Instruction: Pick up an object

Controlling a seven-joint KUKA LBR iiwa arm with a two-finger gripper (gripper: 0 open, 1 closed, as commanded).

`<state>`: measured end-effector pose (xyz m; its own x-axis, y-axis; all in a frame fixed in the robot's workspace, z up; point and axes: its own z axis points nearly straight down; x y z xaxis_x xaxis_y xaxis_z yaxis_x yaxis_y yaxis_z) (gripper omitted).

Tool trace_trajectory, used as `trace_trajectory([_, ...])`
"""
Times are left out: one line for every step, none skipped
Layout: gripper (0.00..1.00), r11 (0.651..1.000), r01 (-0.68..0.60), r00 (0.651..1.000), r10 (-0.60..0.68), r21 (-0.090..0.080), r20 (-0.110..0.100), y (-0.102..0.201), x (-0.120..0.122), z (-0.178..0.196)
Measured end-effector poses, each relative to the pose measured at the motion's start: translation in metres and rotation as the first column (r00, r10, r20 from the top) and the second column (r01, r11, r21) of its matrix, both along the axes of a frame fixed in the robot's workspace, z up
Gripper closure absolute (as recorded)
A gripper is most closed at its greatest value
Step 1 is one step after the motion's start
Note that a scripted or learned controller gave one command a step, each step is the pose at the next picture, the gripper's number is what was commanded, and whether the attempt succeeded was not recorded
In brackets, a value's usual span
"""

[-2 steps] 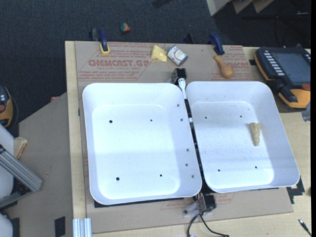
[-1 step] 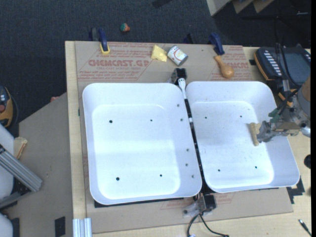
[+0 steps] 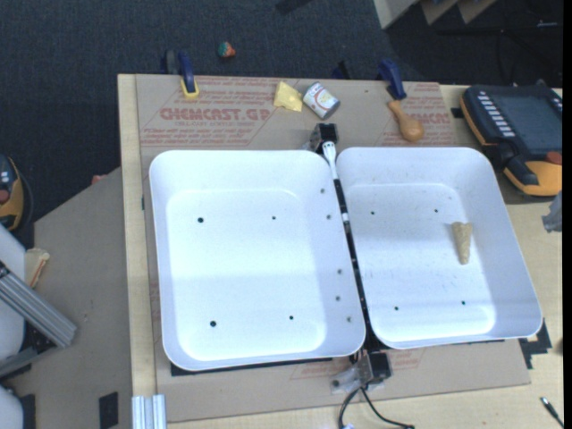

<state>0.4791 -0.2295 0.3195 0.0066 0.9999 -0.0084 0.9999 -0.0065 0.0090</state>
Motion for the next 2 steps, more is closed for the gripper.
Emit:
trace_trajectory([1.00, 1.000, -0.008, 1.000, 0.008, 0.003, 0.002, 0.005, 0.001, 0.065])
trace_trajectory([1.00, 1.000, -0.016, 1.000, 0.016, 0.014, -0.015, 0.083, 0.033, 0.003])
